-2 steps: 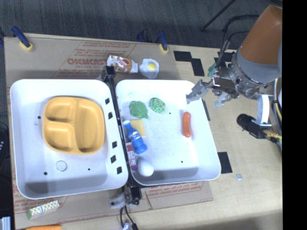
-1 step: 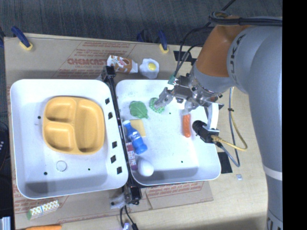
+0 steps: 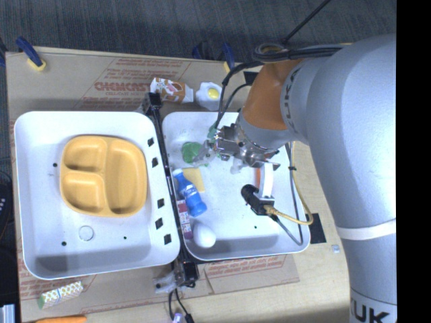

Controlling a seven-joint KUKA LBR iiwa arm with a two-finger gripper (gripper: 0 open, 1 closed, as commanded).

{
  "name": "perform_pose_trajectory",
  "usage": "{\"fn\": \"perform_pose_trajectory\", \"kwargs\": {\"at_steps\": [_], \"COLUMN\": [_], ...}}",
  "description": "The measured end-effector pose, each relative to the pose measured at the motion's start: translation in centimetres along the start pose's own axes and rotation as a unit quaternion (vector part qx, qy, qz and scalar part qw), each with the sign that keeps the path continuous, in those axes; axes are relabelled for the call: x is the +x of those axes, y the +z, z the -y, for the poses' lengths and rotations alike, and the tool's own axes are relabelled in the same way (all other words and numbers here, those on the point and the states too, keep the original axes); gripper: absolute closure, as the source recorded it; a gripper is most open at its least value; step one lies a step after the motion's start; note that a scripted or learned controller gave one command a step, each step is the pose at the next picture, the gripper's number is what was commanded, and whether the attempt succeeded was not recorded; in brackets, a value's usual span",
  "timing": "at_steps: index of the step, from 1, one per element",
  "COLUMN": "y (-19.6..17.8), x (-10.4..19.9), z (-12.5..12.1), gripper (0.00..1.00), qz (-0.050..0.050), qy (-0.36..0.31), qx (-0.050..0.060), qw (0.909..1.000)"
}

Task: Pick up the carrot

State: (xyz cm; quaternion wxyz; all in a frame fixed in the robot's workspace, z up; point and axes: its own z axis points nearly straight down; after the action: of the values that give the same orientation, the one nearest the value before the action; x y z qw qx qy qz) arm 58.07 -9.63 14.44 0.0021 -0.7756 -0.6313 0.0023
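Carrot (image 3: 258,176), mostly hidden, is probably a light, stiff toy: grip mid-body. I cannot tell the pincer's (image 3: 220,149) spread.

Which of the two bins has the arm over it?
The bin on the view's right, with the blue bottle; the other bin holds a yellow tray.

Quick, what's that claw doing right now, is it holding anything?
Gripper: cannot be told whether open or closed; it sits over the right bin, beside a green object.

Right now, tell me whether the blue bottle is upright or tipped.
Tipped: the blue bottle lies lengthwise on the right bin floor, its full side showing.
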Motion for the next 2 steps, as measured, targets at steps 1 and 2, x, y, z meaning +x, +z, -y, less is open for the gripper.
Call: {"fn": "perform_pose_trajectory", "kwargs": {"at_steps": [1, 2], "y": [-11.46, -12.36], "x": [2.66, 2.75], "z": [-6.67, -6.62], "gripper": [0.0, 1.0], "qz": [-0.001, 0.0], "qy": [0.021, 0.016], "qx": [-0.003, 0.0], "qw": [0.9998, 0.9999]}}
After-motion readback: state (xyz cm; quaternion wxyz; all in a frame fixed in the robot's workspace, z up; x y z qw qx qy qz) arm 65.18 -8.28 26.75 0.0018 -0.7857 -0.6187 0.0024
